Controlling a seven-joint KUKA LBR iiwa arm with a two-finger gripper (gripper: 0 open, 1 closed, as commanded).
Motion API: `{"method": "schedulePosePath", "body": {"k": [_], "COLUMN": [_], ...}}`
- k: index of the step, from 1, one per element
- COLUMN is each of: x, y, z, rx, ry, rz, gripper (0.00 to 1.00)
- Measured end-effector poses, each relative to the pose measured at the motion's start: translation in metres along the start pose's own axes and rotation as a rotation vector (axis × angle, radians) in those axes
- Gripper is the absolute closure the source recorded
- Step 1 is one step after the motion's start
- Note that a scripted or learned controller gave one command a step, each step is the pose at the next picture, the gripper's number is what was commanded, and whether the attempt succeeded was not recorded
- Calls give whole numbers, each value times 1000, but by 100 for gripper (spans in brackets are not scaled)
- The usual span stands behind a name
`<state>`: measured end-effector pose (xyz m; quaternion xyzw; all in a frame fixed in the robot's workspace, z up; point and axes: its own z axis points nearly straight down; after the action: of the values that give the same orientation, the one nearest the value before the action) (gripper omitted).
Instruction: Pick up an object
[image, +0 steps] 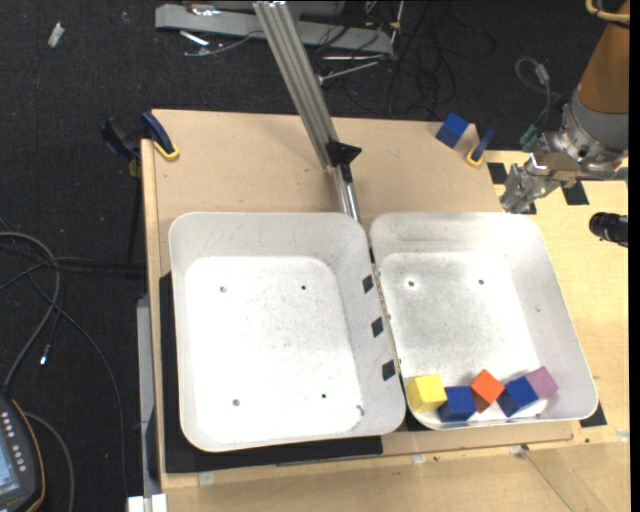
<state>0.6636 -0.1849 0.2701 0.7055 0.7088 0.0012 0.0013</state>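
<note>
The arm comes in from the right with its orange band (605, 70) high at the edge, and the gripper (520, 192) hangs above the bench just past the far right corner of the right bin (470, 240), not over the blocks at all. From here I cannot tell how it is set; it is small and dark against the wood. The blocks sit crowded along the near edge of the right bin: a yellow block (427, 390) at the left end, a blue block (459, 402) just beside it, an orange block (487, 387) tilted and touching that one, then a second blue block (518, 395) and a purple block (541, 382) at the right end. The left bin (200, 300) lies alongside, its speckled floor showing. Another small blue block (453, 129) rests on the bench near the far edge, well apart from both bins.
</note>
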Motion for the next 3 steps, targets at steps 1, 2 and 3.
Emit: {"method": "schedulePosePath", "body": {"k": [1, 2, 3], "x": [-38, -39, 30], "y": [18, 14, 3], "z": [45, 90, 178], "rx": [4, 7, 11], "ry": [-2, 0, 4], "rz": [8, 6, -3], "gripper": [100, 100, 100]}}
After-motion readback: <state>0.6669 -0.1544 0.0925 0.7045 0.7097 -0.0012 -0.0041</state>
